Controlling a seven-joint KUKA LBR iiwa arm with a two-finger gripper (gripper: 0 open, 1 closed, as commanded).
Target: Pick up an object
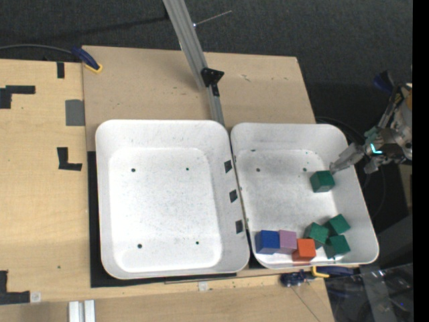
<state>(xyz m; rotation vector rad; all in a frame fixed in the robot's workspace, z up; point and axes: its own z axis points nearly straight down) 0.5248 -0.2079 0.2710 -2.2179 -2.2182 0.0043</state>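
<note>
Left bin (107, 146): shallow, white, speckled. Right bin (281, 136): a blue block (268, 240), a lilac block (287, 239) and an orange block (305, 249) sit in a row along its near edge; three green blocks (330, 235) cluster in the near right corner. A further green block (322, 181) lies alone by the right edge. The gripper (343, 159) reaches over that edge, just beside this block; whether it is released or clenched cannot be told.

Two bins side by side on table (167, 79); right bin (281, 143) holds cubes: one (322, 181) upper right, cluster (305, 239) near front edge.
</note>
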